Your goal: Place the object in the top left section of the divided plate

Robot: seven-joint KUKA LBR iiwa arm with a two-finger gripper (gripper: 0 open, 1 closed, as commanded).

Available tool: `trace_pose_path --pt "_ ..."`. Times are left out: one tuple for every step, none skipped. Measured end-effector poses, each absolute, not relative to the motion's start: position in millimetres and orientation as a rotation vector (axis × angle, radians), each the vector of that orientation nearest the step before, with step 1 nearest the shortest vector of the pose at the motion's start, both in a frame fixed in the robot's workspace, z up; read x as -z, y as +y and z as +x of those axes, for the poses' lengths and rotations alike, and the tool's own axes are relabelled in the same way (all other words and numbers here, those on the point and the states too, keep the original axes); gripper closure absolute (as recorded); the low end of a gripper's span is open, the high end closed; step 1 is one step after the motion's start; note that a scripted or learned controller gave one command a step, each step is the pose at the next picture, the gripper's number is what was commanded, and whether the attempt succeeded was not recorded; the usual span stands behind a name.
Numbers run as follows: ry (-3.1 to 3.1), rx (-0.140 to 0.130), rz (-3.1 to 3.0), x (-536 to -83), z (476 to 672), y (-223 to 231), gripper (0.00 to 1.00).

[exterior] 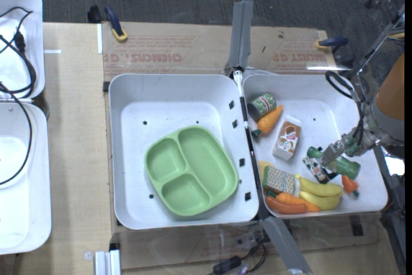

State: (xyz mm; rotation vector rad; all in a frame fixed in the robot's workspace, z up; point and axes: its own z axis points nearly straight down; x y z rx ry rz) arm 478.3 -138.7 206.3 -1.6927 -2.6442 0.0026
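End effector (331,156) low in rt bin (309,94) over toys; grip state can't tell.

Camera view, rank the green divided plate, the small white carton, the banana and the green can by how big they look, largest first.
1. Green divided plate, by far the largest.
2. Banana.
3. Small white carton; close to the banana in area, so this pair is unsure.
4. Green can, smallest.

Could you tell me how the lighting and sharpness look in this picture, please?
Camera view: even, soft light, with faint shadows inside the white bins; mild glare on the green divided plate; the gripper and the small toys around it look soft, so fine detail is hard to read.
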Motion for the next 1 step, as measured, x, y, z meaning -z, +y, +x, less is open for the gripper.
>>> trace_pose_path --pt "-2.522 -0.003 -1.873 -192.9 534.3 -98.1 1.0"
